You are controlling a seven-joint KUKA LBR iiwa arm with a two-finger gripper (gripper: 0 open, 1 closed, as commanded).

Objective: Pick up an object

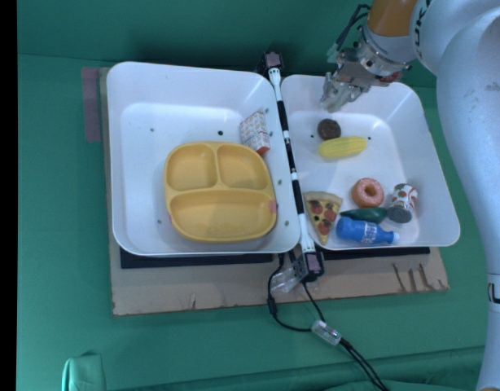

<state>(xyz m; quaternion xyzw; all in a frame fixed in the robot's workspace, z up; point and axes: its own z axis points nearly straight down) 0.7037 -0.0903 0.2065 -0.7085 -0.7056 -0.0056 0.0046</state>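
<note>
My gripper (pixel 333 98) hangs over the far left part of the right bin (pixel 421 120), fingers pointing down, with nothing visible between them. Just below it lie a dark brown cookie (pixel 329 129) and a yellow corn cob (pixel 343 147). Nearer the front of that bin are a glazed donut (pixel 367 192), a small printed can (pixel 403 201), a green vegetable (pixel 366 215), a blue bottle (pixel 365 232) and a pizza slice (pixel 322 214). In the left bin (pixel 152 96) a small carton (pixel 255 131) stands by the right wall.
A yellow divided plate (pixel 220 191) takes up the middle of the left bin. A black-and-white bar (pixel 287 149) runs between the bins, with cables (pixel 315 316) trailing off the cardboard base at the front. The arm comes down from the upper right.
</note>
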